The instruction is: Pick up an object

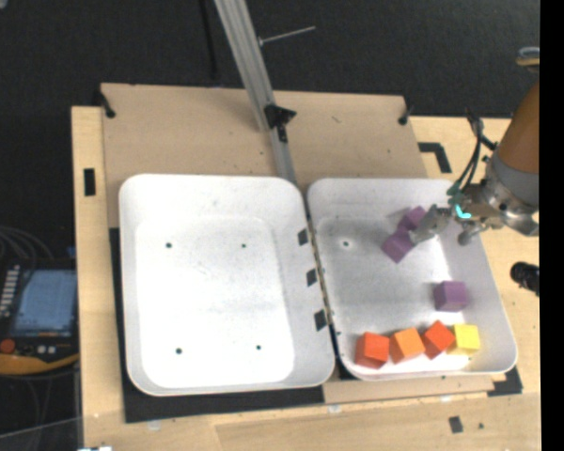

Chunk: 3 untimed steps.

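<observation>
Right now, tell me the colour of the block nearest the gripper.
Purple block, beside the gripper, in the camera view.

Arm (517, 153): orange-brown rounded band section above a grey metallic wrist collar. A thin dark cable loops along the band's left side. Gripper (448, 225): grey, two slim fingers, with a small cyan-lit spot at its base. Finer markings are too blurred to read.

From my remote seat I see the wooden bench (197, 134) on a dark floor. A slanted metal pole (249, 59) rises behind the bins. At far left sits a blue-screened device (42, 306) with cables (5, 242) beside it.
</observation>
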Tool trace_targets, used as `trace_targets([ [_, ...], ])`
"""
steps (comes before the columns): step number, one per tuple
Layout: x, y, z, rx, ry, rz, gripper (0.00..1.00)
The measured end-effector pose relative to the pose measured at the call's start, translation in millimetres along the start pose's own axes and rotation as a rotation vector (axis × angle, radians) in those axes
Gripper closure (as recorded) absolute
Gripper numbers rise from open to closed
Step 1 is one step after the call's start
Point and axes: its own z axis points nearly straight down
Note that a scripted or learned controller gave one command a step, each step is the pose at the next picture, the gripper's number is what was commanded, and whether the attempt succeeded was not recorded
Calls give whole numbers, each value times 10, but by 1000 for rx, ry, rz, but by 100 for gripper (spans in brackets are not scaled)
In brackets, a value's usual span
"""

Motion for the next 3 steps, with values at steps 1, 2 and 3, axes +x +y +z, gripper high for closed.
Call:
trace_targets([
  [1, -1, 8, -18, -3, -1, -1, 0],
  [2, 38, -8, 412, 0, -1, 1, 0],
  [3, -55, -45, 876, 1, -1, 3, 0],
])
